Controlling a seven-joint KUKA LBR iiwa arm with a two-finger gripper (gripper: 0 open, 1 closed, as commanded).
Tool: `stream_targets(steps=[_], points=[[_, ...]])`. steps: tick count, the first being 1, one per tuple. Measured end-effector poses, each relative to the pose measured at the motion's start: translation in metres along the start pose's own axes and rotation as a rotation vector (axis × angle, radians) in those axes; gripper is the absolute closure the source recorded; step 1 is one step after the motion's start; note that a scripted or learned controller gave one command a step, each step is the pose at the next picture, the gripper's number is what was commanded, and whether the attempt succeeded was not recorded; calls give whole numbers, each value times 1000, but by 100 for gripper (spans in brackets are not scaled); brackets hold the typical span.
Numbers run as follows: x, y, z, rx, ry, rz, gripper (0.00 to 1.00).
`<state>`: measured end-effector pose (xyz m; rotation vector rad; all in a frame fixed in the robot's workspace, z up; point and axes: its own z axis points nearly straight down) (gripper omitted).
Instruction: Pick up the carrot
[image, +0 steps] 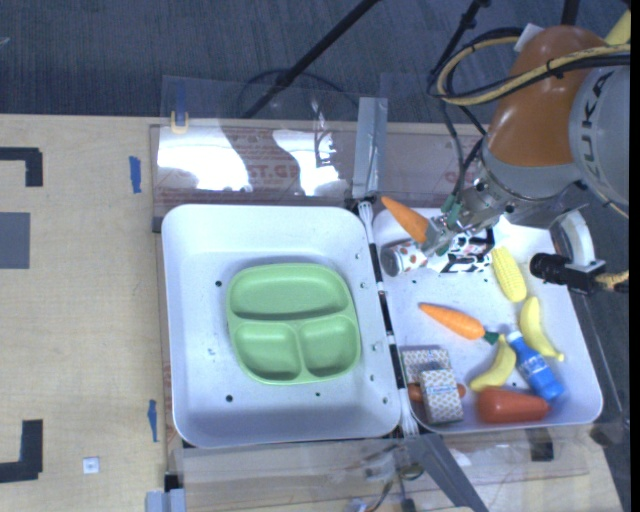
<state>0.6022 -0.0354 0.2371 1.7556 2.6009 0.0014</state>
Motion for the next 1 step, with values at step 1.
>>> stream_targets(steps=[1], points=[[0,0,0,0,0,-1,0]])
